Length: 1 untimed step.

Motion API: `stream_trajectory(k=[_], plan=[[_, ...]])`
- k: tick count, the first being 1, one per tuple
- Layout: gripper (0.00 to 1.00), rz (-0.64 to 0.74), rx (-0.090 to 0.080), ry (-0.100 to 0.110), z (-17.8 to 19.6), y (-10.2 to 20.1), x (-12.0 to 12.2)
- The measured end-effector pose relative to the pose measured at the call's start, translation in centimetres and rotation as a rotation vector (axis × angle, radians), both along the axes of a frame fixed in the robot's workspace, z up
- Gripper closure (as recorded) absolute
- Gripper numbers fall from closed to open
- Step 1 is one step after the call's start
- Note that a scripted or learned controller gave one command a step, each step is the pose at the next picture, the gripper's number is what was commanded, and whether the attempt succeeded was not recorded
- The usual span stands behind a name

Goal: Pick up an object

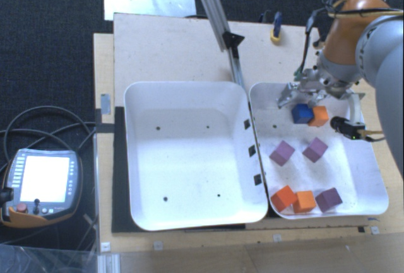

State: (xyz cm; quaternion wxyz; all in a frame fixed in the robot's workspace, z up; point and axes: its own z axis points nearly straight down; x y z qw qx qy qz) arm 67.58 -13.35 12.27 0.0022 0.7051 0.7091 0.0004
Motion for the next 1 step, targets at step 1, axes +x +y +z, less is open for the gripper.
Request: stream_trajectory(k=[1], plan=[[1.0, 0.002, 0.0, -0.005, 1.47, -0.04, 0.18]])
